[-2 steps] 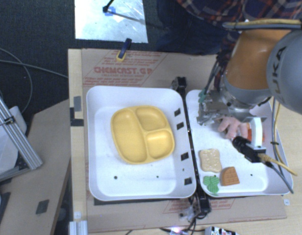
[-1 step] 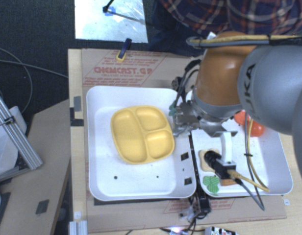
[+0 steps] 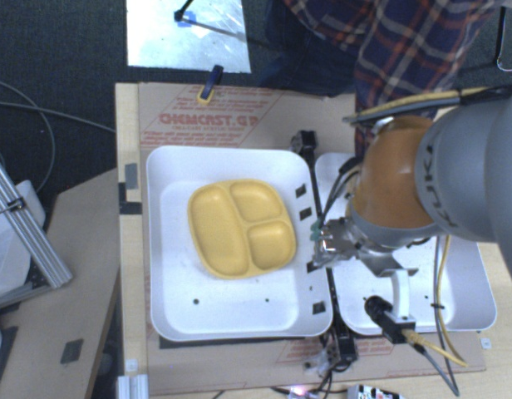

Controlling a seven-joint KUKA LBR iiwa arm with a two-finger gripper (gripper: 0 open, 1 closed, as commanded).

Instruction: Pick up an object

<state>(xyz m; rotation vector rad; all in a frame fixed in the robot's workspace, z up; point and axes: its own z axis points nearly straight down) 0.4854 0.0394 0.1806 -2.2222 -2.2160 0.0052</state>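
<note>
A yellow divided plate (image 3: 239,226) with three compartments lies flat in the left white bin (image 3: 174,298), slightly above its middle. The arm, grey with an orange band (image 3: 397,181), hangs over the left part of the right bin (image 3: 472,298). My gripper (image 3: 324,248) sits low at the divider between the two bins, just right of the plate's right edge. The wrist hides its fingertips, and nothing shows between them.
Brown cardboard (image 3: 206,119) lies under both bins. A small blue and yellow object (image 3: 210,83) rests at its far edge. An aluminium frame (image 3: 27,231) stands to the left. A person in a plaid shirt (image 3: 389,23) is behind the bench.
</note>
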